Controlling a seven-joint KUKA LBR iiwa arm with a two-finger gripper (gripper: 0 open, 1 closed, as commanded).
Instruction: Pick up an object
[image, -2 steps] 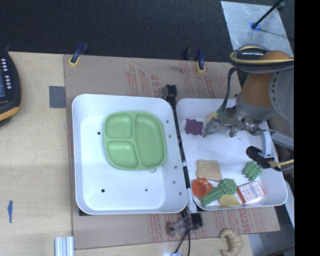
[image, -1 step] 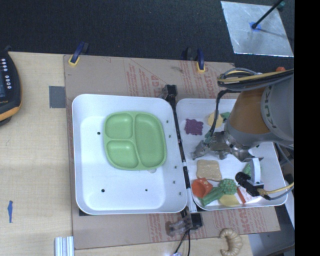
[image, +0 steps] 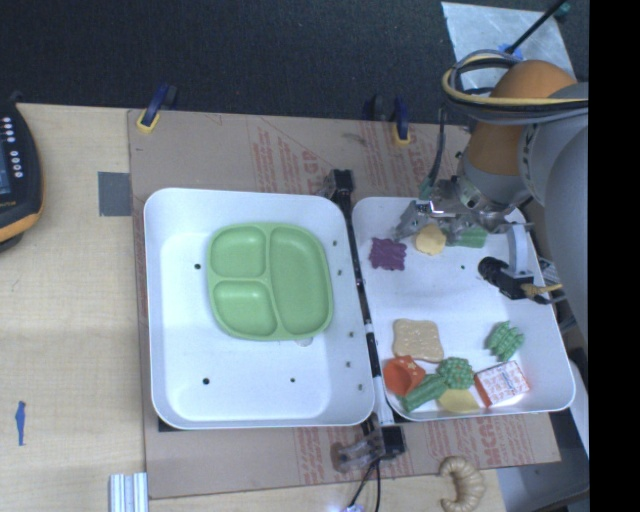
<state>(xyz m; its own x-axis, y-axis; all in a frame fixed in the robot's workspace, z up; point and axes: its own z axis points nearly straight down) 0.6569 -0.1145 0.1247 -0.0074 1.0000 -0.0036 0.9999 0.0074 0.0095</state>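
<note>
the gripper (image: 432, 222) sits over the far edge of the right bin (image: 455, 300), its fingers around a pale yellow piece (image: 430, 241) (the grip itself looks narrow). just left lies a purple toy (image: 387, 253). toast (image: 417, 340), a tomato (image: 402, 375) and broccoli (image: 455, 373) crowd the near edge. a green divided plate (image: 270, 280) rests in the left bin (image: 175, 330).
</note>
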